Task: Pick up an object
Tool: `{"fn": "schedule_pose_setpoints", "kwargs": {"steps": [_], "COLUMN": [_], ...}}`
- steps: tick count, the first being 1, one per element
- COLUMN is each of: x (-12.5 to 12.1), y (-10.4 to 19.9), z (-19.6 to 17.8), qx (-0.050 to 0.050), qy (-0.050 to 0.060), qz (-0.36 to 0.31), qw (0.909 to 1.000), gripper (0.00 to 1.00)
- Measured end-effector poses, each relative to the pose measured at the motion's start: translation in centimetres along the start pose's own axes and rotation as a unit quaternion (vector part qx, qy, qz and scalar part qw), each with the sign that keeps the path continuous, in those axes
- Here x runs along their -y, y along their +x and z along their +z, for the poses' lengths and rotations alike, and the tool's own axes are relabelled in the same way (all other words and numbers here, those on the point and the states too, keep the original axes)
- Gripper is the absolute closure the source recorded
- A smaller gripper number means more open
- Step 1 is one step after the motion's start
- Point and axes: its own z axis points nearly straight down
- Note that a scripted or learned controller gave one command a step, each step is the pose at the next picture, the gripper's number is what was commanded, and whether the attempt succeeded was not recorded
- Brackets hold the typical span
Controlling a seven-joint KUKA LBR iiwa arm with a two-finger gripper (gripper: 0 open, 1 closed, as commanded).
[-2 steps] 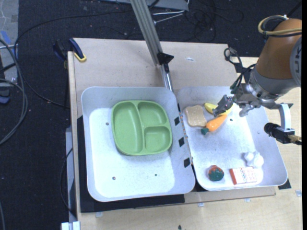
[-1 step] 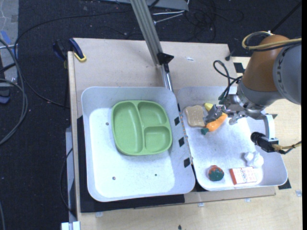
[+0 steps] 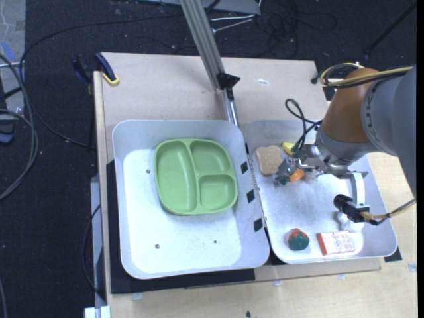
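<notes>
My gripper (image 3: 292, 170) reaches down into the right bin (image 3: 311, 197), at its upper left part. A small orange and teal object (image 3: 295, 175) lies right at the gripper's tip; whether it sits between the fingers is unclear. Just left of the gripper is a tan, bread-like piece (image 3: 268, 159), and a small yellow item (image 3: 288, 148) peeks out beside the wrist. An orange and green ball (image 3: 297, 239) rests near the bin's front edge, with a red and white packet (image 3: 338, 243) to its right.
The left bin (image 3: 139, 230) holds a green divided plate (image 3: 196, 176) in its upper half. A black divider strip (image 3: 252, 194) runs between the two bins. A metal pole (image 3: 207, 38) slants in from the top.
</notes>
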Motion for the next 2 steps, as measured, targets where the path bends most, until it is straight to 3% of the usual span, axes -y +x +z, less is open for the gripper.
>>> {"fn": "schedule_pose_setpoints", "kwargs": {"steps": [1,2], "x": [-0.1,0.3], "y": [-0.1,-0.9], "z": [-1.4,-7.0], "qx": [0.0,0.001], "qy": [-0.002,-0.005], "qz": [0.001,0.001], "qw": [1.0,1.0], "gripper": [1.0,1.0]}}
